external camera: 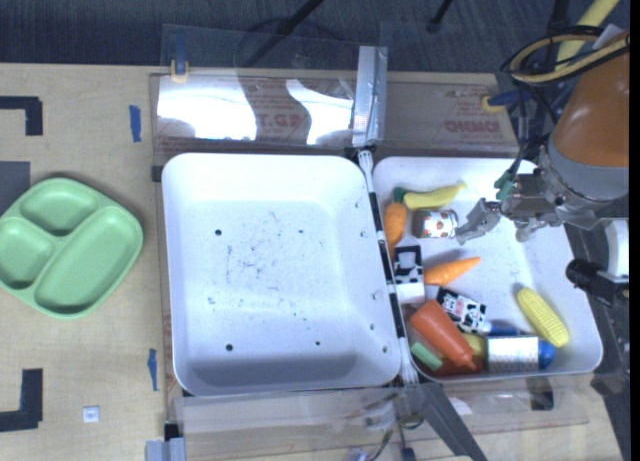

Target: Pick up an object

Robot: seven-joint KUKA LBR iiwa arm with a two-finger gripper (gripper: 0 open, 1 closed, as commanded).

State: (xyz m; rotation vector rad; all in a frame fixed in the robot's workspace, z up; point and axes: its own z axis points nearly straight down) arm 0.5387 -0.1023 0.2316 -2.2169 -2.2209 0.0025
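The gripper (478, 221) hangs over the right bin (585, 279), its far rim just beyond the jaws and bare white floor beneath them. Whether the jaws are spread or pressed together, I cannot tell. A small silver can (438, 223) with a red mark lies just left of them.

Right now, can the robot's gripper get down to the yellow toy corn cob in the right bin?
Probably yes. The yellow toy corn cob lies alone on bare bin floor near the right white bin's edge, nothing on top of it. The gripper hangs above the same bin, close by.
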